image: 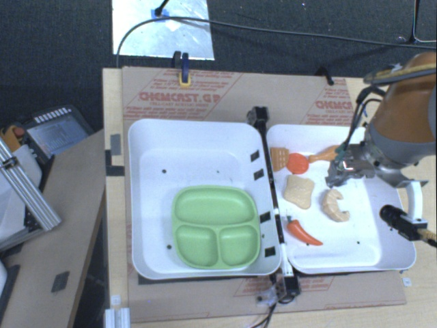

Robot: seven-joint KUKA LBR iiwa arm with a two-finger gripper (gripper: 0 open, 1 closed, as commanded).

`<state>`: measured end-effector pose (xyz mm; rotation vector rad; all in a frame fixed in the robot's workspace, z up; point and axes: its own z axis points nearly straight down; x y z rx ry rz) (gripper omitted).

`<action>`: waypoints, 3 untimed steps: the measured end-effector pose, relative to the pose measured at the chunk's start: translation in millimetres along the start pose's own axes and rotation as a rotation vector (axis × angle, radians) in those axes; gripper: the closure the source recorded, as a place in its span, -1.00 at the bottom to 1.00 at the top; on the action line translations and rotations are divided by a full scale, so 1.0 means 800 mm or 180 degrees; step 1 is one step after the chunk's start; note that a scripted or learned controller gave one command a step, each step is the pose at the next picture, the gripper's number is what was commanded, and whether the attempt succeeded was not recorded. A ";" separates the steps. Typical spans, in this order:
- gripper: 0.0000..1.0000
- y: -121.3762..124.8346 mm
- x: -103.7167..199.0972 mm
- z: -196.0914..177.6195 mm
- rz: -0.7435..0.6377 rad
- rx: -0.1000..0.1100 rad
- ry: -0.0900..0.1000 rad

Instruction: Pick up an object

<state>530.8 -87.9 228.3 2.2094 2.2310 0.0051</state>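
Claw (336, 178) positioned over right bin (389, 251), just beside curved tan piece (334, 206); finger opening cannot be determined. Green divided tray (215, 225) occupies left bin (157, 183)

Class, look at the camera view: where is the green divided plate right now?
The green divided plate lies in the left white bin, toward its front right corner, beside the black divider between the bins.

The scene is lit evenly and brightly from above; the white bins (205, 142) are rendered nearly blown out; strong glare is thrown off the metal sheet (164, 19); only soft shadows are cast; fine detail is softened by mild overall blur.
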 end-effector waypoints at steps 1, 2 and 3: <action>1.00 0.033 0.063 -0.004 -0.0001 -0.0001 0.0000; 1.00 0.039 0.129 -0.009 -0.0002 0.0003 0.0004; 1.00 0.055 0.193 0.008 0.0002 0.0003 0.0000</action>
